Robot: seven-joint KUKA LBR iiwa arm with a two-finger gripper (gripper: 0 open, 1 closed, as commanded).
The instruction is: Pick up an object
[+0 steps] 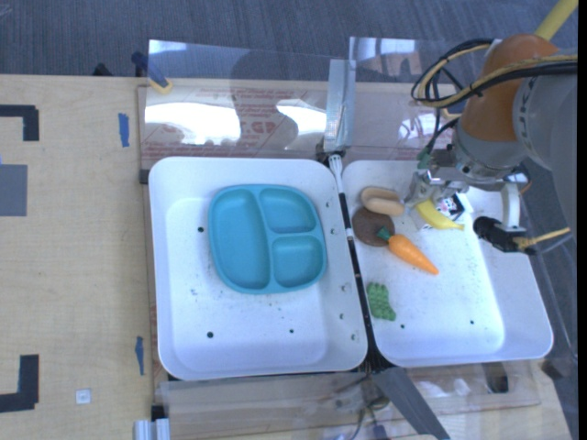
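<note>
A pale wooden desk [73, 246] carries two white bins, the left bin [183, 337] holding a blue divided plate [268, 237]. In the right bin [495, 328], the end effector [438, 189] sits just above a yellow banana [438, 215]; whether it is spread or pinched, I cannot tell. Below-left of it lies the carrot [413, 253], long axis slanting, tip away down-right, with a brown disc [371, 225], tan roll [382, 200] and green piece [381, 301] nearby.

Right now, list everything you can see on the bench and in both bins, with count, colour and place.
bins: 2, white, side by side on the bench
plate: 1, teal, three sections, in the left bin
carrot: 1, orange with a green top, middle of the right bin
brown disc: 1, dark brown, right bin, touching the carrot's top
tan piece: 1, beige, right bin, just behind the brown disc
banana: 1, yellow, far side of the right bin, under the gripper
green piece: 1, green, right bin near the divider
bench: 1, pale wood, with black and blue marks
arm: 1, grey with orange band, from the right
gripper: 1, over the banana
</note>
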